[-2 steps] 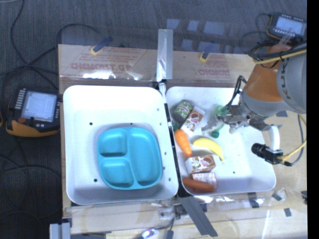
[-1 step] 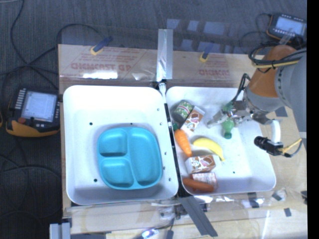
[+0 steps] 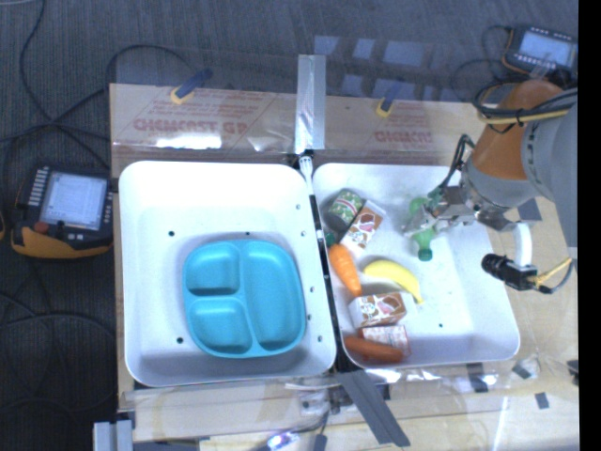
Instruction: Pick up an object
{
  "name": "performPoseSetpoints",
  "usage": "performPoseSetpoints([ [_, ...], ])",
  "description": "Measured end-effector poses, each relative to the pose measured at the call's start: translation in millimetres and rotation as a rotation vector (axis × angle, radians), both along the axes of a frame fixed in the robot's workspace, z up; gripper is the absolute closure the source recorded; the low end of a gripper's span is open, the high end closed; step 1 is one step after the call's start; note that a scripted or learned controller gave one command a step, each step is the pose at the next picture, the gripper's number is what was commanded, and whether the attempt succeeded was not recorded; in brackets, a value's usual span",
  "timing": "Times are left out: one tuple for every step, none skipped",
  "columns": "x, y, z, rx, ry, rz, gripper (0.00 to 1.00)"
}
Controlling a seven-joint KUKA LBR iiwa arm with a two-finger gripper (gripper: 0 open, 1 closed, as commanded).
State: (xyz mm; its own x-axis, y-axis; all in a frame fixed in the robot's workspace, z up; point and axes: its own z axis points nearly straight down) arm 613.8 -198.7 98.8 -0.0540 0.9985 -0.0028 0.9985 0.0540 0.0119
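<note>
A small green object is seen at the end effector, whose state cannot be told; it could be nudged away rather than gripped.

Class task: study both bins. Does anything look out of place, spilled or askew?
Nothing is spilled or damaged. In the right bin, the carrot, banana and cartons lie jumbled along its left wall. The blue tray sits slightly askew in the left bin.

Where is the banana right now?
The banana lies in the right bin, near its middle, just right of the carrot and above a small carton.
</note>
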Motion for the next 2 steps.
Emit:
performPoseSetpoints([
  [-13.8,20.9,-3.4,-0.001,0.015,0.035,1.0],
  [2.0,69.0,139.6,-0.001,0.014,-0.194,1.0],
])
